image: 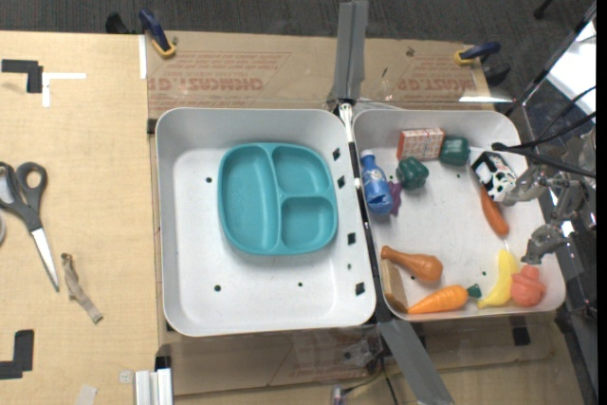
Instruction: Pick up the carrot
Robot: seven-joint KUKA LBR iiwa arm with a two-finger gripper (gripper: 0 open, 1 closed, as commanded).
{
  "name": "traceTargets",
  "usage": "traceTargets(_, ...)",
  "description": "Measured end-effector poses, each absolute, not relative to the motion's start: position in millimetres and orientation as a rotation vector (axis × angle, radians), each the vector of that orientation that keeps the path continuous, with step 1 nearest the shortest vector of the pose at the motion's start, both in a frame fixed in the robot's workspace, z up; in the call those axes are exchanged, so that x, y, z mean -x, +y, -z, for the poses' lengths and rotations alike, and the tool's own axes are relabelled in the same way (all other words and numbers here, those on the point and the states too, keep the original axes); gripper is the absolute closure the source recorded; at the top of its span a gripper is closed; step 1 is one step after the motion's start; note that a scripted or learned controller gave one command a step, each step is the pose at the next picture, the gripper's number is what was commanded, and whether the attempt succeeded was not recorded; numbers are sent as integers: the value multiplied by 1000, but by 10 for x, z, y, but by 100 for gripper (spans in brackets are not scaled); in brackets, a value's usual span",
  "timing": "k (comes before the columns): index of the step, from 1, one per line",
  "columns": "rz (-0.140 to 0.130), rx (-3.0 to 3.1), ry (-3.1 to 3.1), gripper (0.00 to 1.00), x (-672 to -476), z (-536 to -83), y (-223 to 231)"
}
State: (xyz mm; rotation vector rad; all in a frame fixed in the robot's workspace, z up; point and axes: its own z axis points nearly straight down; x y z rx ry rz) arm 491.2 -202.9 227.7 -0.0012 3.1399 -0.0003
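The carrot point(441, 301), orange with a green stub at its right end, lies along the front wall of the right bin point(446, 228). It sits between a brown drumstick point(414, 263) and a yellow banana point(497, 280). My gripper point(533, 218) hovers at the right bin's right rim, open, with nothing between its fingers. It is up and to the right of the carrot, well apart from it. A slender orange-red piece point(494, 213) lies just left of the gripper.
The right bin also holds a blue bottle point(376, 185), two green pieces point(412, 172), a red box point(420, 144), a black-and-white toy point(493, 172) and a red-orange lump point(527, 287). A teal divided plate point(278, 198) lies in the left bin point(190, 280). Scissors point(33, 213) rest on the bench.
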Motion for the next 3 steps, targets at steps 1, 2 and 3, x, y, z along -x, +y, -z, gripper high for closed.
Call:
traceTargets(1, 2, 119, 3134, 0, -4889, -929, -1856)
traceTargets(2, 0, -3, 3137, 0, -5692, -932, -1294)
traceTargets(3, 0, 117, 3139, 0, -5018, -1009, -930)
